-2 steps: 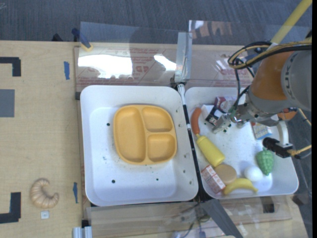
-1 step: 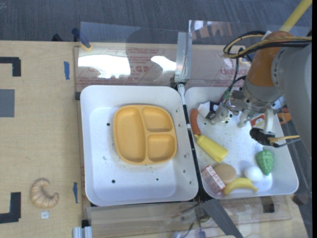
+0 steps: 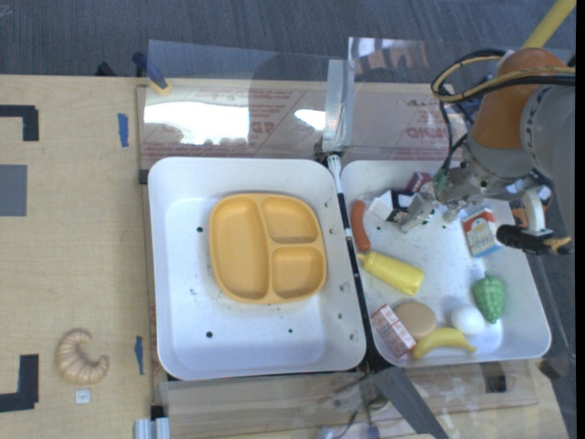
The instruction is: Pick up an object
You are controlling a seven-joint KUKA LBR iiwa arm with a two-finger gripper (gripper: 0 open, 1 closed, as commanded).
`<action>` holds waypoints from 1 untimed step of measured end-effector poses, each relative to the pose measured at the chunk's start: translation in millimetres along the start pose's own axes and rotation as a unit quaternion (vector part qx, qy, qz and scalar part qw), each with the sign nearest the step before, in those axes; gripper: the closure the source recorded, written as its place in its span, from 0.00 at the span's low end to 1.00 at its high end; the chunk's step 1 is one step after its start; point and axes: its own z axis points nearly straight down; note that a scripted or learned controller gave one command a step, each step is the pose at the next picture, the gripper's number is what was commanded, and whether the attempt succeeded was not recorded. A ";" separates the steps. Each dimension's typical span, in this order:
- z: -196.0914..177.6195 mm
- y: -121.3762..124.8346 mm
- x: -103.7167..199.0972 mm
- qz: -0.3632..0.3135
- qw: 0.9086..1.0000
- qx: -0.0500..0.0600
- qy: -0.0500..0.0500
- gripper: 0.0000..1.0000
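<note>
Desk: pale wooden desk (image 3: 64, 245) under grey carpet at the far edge, carrying two shallow white bins side by side, with clear sheeting propped behind them.
Near left corner: a tan plastic croissant (image 3: 80, 355) lies on the bare wood, outside both bins.
Left bin: the left white bin (image 3: 174, 337) holds a yellow three-compartment plastic tray (image 3: 269, 247), lying flat near the middle.
Right bin, near edge: in the right white bin (image 3: 526, 341), a small pink-and-white carton (image 3: 393, 329), a round tan bun (image 3: 416, 317), a yellow banana (image 3: 443, 341) and a white egg (image 3: 468, 319) sit crowded together, several touching.
Right bin, middle: a green bumpy toy vegetable (image 3: 490, 297) near the right wall; a yellow squeeze bottle (image 3: 393, 272) lying on its side; a red sausage (image 3: 360, 225) along the left wall.
Right bin, far part: a small red-and-white carton (image 3: 479, 233), with dark small items beside it that are too cluttered to name.
Arm: grey with an orange band, reaching over the far right corner.
Jaws: the gripper (image 3: 422, 210) hangs low over the far part of the right bin; whether the jaws are apart or together I cannot tell, and nothing can be seen held.
Task status: judged as approach, with nothing lifted yet.
Risk: the far clutter is tight, so a descent could nudge neighbours or close on an edge and slip off.
</note>
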 end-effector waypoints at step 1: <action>-51.3 -15.1 -52.4 0.027 0.999 -0.027 -0.016 0.00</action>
